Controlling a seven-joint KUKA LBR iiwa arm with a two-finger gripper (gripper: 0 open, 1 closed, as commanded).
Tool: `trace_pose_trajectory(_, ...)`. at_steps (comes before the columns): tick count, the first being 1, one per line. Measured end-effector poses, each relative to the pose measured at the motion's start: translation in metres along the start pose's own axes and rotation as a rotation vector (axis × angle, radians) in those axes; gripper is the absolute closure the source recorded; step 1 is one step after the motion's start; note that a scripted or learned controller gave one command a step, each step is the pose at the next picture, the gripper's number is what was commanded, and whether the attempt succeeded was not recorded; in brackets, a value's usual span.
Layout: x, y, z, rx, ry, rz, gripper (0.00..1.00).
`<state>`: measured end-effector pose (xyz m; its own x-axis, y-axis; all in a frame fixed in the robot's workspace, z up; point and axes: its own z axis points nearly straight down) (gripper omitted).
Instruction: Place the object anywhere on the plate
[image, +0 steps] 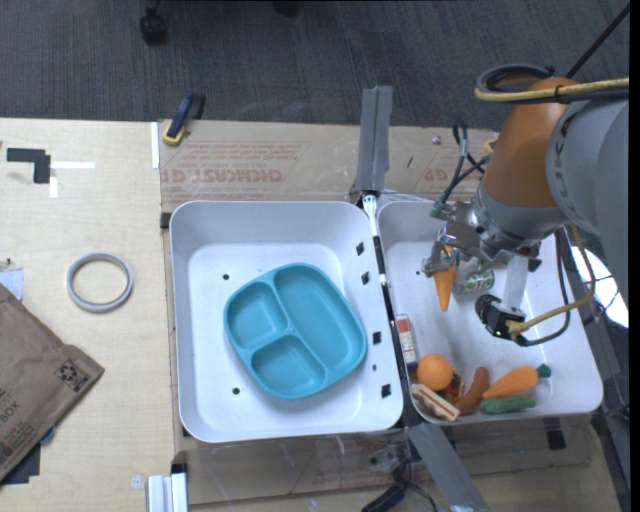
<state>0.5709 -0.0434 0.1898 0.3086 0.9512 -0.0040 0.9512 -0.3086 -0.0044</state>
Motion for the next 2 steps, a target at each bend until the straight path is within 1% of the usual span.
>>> trace_pose_trajectory(1,0.089,-0.024,0.000,0.000,0.001,0.104,1.00)
trace_pose_trajectory(2,0.160,-0.064,0.064,0.001,0.000,-0.026,1.00)
